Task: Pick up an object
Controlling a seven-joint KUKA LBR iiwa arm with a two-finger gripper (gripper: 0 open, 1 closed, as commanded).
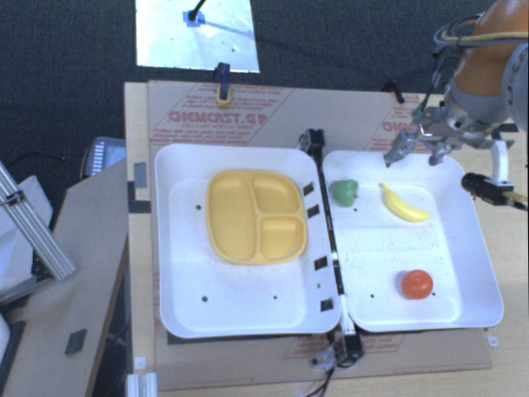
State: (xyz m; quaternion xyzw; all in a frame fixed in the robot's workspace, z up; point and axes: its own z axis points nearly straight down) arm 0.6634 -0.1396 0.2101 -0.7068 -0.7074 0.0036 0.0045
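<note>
Nearest the camera sits the bench [248, 110], bearing two white bins side by side. Filling much of the left bin [178, 296] is a yellow divided plate [254, 217]. Along the right bin [471, 263], well apart from one another, lie a yellow banana [403, 203] near the far wall, a red tomato [417, 284] toward the near side, and a small green pepper [344, 191] by the divider. Above the right bin's far edge hangs the gripper [421, 150], fingers spread and released, grasping nothing.
</note>
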